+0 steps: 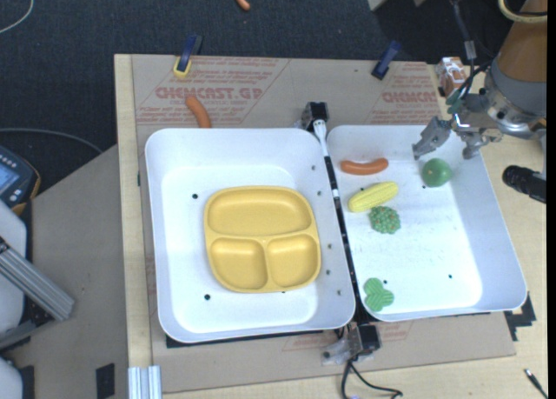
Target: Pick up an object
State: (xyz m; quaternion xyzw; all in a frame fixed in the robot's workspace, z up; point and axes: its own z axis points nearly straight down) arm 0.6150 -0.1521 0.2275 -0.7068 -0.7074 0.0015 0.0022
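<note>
The tool [453, 138] hangs at the upper right of the frame, over the far end of the right bin [486, 249], its two fingers spread apart with nothing between them. Just below it lies the green ball [436, 172], near the bin's upper right. It looks light, smooth and round (probably a toy fruit), so it may roll or squirt out; closing on its widest middle seems safest. To its left lie a sausage [364, 165], a corn cob [373, 196] and a broccoli floret [385, 219], all apart from the ball. A second green piece [378, 294] sits at the bin's lower left. The bin's far wall is close behind the ball and could crowd one finger. The left bin [174, 241] holds a yellow divided plate [261, 237]
</note>
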